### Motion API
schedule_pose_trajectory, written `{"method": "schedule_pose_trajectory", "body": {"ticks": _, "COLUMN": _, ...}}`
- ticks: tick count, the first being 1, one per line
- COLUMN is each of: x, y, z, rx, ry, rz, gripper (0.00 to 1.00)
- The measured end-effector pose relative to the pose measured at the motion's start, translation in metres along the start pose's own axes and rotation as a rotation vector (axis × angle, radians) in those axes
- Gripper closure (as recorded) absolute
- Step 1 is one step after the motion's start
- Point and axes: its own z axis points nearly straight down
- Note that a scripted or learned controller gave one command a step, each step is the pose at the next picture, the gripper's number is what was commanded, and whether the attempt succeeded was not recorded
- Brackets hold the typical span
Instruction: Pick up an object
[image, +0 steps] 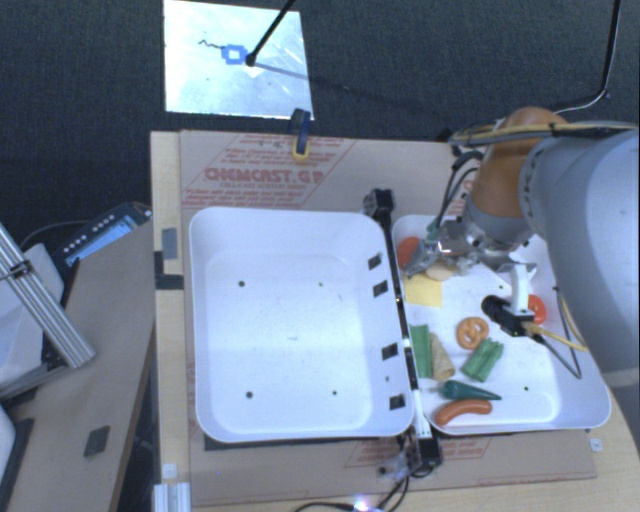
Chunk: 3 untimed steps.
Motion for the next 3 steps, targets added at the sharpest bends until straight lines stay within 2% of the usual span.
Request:
{"method": "schedule_pose_trajectory", "body": {"ticks": 1, "x": -0.002, "y": -0.002, "z": -0.010, "rx": 0.003, "ry": -0.001, "rz": 0.000, "gripper": 1.00}}
{"method": "schedule_pose_trajectory", "body": {"ticks": 2, "x": -0.036, "y": -0.060, "z": -0.125, "rx": 0.001, "ry": -0.003, "rz": 0.011, "gripper": 1.00}}
{"method": "schedule_pose_trajectory", "body": {"ticks": 3, "x": -0.053, "y": -0.020, "z": -0.246, "rx": -0.009, "ry": -0.005, "rz": 0.004, "gripper": 1.00}}
